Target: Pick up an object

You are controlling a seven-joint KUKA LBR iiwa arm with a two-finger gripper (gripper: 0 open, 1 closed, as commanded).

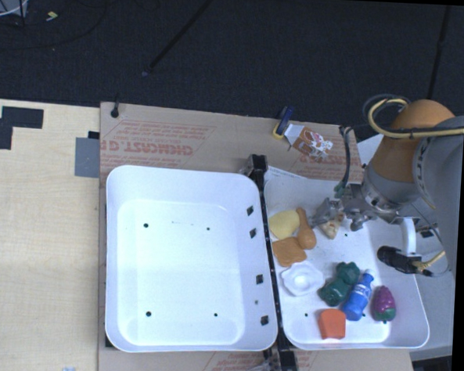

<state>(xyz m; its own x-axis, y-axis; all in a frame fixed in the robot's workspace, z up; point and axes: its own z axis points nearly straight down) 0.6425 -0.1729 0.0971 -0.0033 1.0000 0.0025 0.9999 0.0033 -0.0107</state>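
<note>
Camera view: the gripper [334, 214] hangs low in the right bin [411, 329]; whether it is wide or narrow I cannot tell, with the orange-brown piece [305, 233] just left of it, long axis running up-down

Toys are crowding the right bin [419, 329] — the yellow one [285, 222] to the purple one [383, 303] — leaving its far-left corner passable.

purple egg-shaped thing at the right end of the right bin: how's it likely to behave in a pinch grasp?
The purple egg-shaped object looks rounded and glossy, so it may slip from the fingers or roll if nudged. It lies against the blue bottle, which probably crowds one finger's approach. Looks light, likely hollow plastic.
</note>
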